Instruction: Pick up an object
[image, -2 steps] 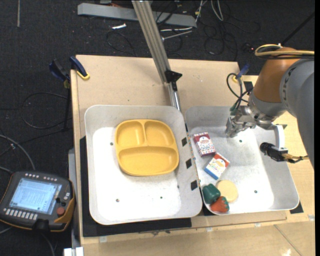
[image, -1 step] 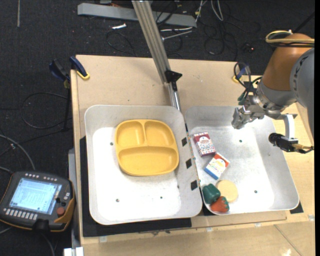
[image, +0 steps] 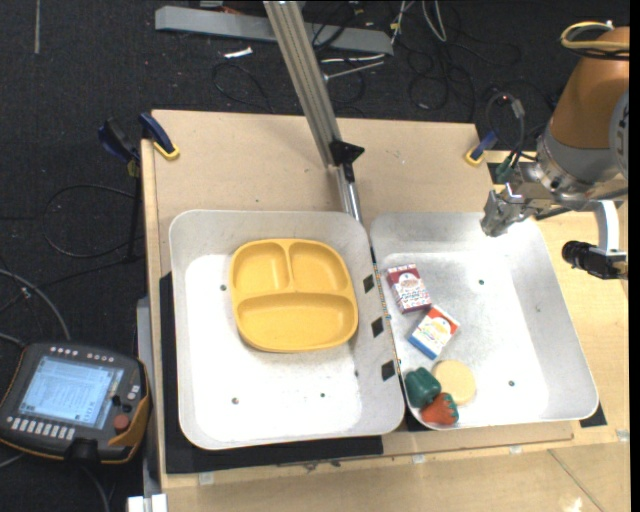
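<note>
No readable text anywhere. Printed faces on two small cartons in the right bin, both well below and left of the gripper (image: 497, 222): a red-and-white cardboard box (image: 408, 288) with pale markings too small to make out, and just below it a blue, white and orange cardboard box (image: 433, 332), likewise illegible. Lit screen on the grey handheld pendant (image: 68, 400) far to the lower left, its contents blurred beyond reading.

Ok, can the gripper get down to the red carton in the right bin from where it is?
Probably yes. The gripper sits over the right bin's far corner, and the red carton lies flat with bare floor between them; only the small blue-and-white box lies close by.
</note>
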